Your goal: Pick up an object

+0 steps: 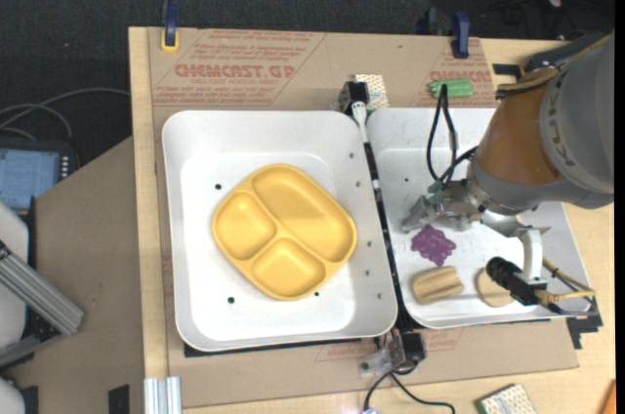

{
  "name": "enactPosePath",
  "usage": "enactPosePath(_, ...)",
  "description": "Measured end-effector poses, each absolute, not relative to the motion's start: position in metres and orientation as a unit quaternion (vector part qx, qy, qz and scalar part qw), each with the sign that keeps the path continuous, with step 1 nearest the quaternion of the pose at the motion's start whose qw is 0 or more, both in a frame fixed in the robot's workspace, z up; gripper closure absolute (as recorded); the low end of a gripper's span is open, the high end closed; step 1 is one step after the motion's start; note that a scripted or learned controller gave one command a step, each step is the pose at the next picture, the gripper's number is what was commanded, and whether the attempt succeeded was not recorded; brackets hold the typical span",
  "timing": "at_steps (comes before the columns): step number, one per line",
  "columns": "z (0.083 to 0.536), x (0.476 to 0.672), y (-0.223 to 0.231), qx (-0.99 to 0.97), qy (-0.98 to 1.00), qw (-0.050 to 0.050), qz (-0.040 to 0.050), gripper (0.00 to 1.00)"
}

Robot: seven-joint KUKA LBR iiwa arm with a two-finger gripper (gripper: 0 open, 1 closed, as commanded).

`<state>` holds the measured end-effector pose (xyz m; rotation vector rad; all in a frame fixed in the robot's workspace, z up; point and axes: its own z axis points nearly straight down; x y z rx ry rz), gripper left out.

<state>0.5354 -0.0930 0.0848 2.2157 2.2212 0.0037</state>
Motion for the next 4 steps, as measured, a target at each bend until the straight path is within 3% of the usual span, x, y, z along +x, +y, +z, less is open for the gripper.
enactPosePath(1,0.084,0.476,-0.094,0.708,0.706,-0.003,-0.0014,0.00)
enactPosePath(2,0.084,0.514,-0.093,0.706,0.708,0.002,0.0007,0.00)
enactPosePath(3,0.096,0.514,-0.093,0.707,0.707,0.003,0.0017,1.00)
enactPosePath(4,0.191,0.553,-0.020,0.704,0.711,0.004,0.0053,1.00)
